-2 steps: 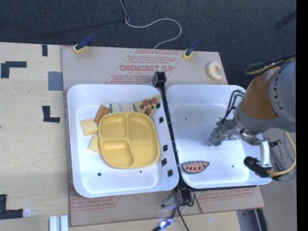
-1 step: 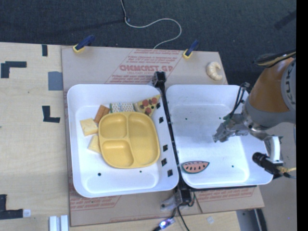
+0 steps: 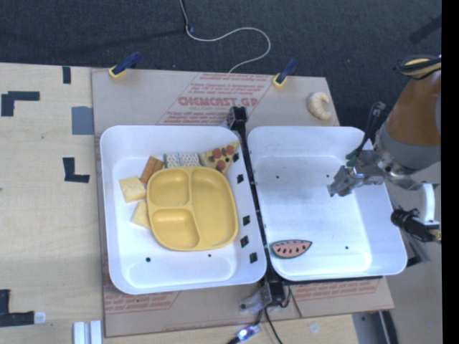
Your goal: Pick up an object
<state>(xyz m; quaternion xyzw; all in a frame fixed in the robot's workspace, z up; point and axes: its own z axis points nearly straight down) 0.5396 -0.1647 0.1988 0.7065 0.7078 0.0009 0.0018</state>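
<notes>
A watermelon slice toy (image 3: 290, 248) lies near the front edge of the right bin (image 3: 308, 199). In the left bin (image 3: 129, 264) a yellow divided plate (image 3: 192, 208) sits in the middle, with a pizza slice toy (image 3: 221, 154), cracker-like pieces (image 3: 133, 188) and other small food toys along its far and left sides. My gripper (image 3: 341, 183) hangs over the right part of the right bin, pointing left, well behind and to the right of the watermelon slice. Nothing shows between its fingers.
A pale doughnut-shaped toy (image 3: 320, 105) lies on the cardboard behind the right bin. Blue-and-yellow clamps (image 3: 125, 64) hold the cardboard's far edge. A cable (image 3: 229, 34) loops across the dark floor behind. A black divider (image 3: 247, 192) runs between the bins.
</notes>
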